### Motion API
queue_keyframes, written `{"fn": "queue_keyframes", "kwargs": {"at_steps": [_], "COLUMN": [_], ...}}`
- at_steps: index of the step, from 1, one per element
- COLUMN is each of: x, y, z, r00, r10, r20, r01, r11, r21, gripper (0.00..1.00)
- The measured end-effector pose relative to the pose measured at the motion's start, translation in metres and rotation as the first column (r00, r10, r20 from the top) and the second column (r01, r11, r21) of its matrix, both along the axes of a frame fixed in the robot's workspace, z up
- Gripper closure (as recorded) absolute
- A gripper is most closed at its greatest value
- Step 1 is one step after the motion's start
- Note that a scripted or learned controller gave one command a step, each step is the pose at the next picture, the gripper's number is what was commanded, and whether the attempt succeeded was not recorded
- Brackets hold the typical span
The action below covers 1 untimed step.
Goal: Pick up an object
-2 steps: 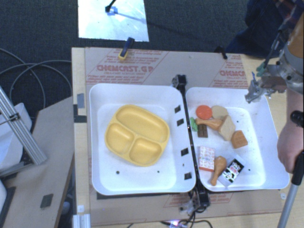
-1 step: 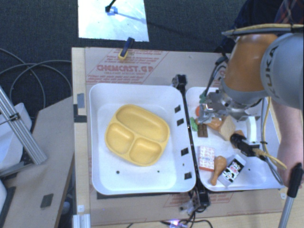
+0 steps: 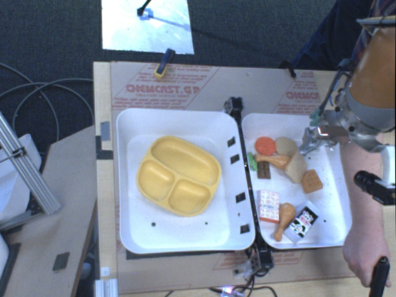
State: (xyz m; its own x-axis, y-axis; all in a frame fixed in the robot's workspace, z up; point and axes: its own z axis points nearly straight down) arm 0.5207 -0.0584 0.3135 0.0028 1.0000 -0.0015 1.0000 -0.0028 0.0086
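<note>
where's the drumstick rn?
In the camera view, the drumstick lies near the front edge of the right bin, between the pink-and-white card on its left and the black-and-white packet on its right.

Dark carpet (image 3: 49, 36) is lying around the wooden bench (image 3: 204, 82); a pale sheet (image 3: 146, 17) is resting beyond it.

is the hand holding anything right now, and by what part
Nothing is visibly held. The hand hovers over the right bin, just right of the beige round piece and above the tan block, with no object showing between its tips.
</note>
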Motion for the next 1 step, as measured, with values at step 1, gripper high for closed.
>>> {"fn": "queue_keyframes", "kwargs": {"at_steps": [1], "x": [0.0922], "y": [0.0306], "z": [0.0873], "r00": [1.000], "r10": [0.011], "r20": [0.010], "r01": [-0.011], "r11": [1.000], "r21": [0.000], "gripper": [1.00]}}
